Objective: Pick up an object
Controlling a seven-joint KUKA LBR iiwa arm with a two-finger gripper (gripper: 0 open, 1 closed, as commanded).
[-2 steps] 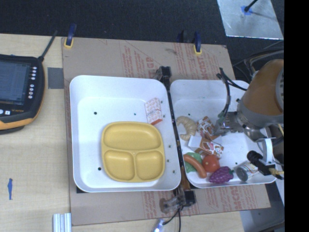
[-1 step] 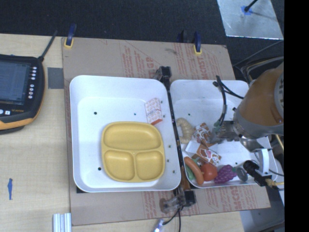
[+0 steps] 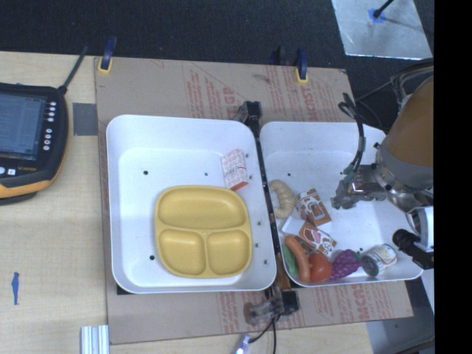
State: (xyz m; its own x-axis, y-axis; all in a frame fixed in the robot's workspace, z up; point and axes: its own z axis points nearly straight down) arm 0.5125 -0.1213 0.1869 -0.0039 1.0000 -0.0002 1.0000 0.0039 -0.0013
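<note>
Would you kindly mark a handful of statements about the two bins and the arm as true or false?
1. The yellow divided tray lies in the left bin. True.
2. The purple grapes sit in the left bin. False: they sit in the right bin, near its front wall.
3. The end effector is above the right bin. True.
4. The small red-and-white packet lies on the yellow tray. False: it lies on the bin floor beside the tray.
5. A small can lies in the right bin. True.
</note>
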